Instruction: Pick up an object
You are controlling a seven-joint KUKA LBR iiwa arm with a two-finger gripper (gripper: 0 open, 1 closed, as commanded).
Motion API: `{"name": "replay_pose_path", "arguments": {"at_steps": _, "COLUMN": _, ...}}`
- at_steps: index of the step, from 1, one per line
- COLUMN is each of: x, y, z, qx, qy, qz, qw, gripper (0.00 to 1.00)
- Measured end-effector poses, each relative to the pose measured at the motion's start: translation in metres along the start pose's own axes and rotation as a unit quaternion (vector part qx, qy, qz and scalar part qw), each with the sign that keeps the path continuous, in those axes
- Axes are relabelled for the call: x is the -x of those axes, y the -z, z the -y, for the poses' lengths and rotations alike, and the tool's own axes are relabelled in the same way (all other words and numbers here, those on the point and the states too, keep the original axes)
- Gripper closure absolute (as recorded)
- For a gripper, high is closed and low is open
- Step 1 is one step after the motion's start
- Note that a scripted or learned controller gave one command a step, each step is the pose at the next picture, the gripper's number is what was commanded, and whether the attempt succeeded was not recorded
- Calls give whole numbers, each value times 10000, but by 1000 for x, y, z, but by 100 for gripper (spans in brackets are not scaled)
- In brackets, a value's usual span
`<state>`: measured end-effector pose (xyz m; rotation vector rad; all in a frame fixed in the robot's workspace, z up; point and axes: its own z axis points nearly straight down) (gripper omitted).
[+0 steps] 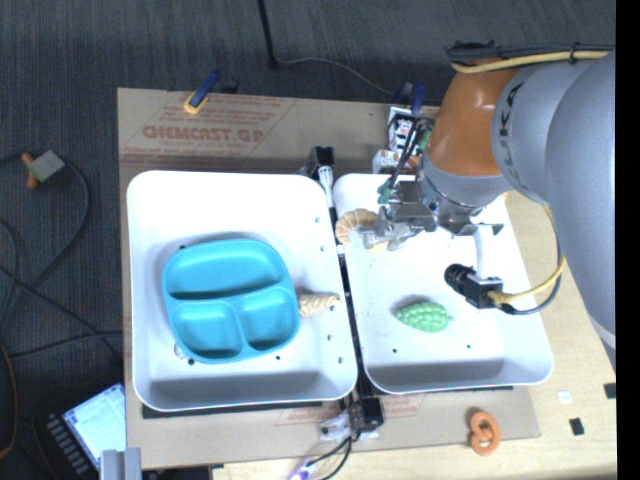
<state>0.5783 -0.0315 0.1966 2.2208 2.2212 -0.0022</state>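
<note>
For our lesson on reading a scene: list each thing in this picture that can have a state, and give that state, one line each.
Blue divided tray: flat, right way up, in the left bin.
Green bumpy object: lying loose on the right bin floor.
Tan object: lying at the right bin's upper left corner.
Cone-like object: lying against the tray's right edge.
Gripper: low over the tan object; grasp unclear.

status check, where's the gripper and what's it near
Gripper low over the right bin, at its upper left corner. Tan pastry-like thing right beside it, grip not confirmed. Green bumpy thing loose in same bin. Blue tray in the left bin.
</note>
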Motion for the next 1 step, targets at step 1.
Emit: {"name": "replay_pose_path", "arguments": {"at_steps": 1, "x": -92, "y": 14, "z": 6, "qx": -1, "qy": 8, "qz": -7, "qw": 10000, "gripper": 100}}
